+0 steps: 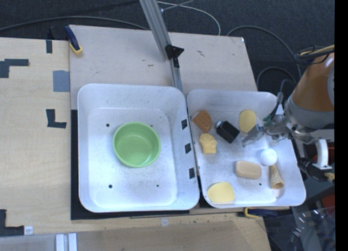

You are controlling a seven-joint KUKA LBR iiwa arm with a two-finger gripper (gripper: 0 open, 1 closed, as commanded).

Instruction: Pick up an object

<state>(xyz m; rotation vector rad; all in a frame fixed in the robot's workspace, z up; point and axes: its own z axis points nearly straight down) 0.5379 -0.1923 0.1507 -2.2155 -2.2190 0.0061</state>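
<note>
Claw (254, 136): over the right bin (288, 190), fingers apart, grasping nothing
White ball (268, 157): just near-right of the claw
Green bowl (136, 144): in the left bin (87, 135)

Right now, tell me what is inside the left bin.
The left bin holds one green bowl, sitting upright left of centre. The floor around it shows just dark specks. Whatever lies under the bowl is covered.

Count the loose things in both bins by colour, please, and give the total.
Green: 1, bowl
Yellow: 3
Tan or brown: 3
Black: 1
White: 1, ball
Total: 9
</note>
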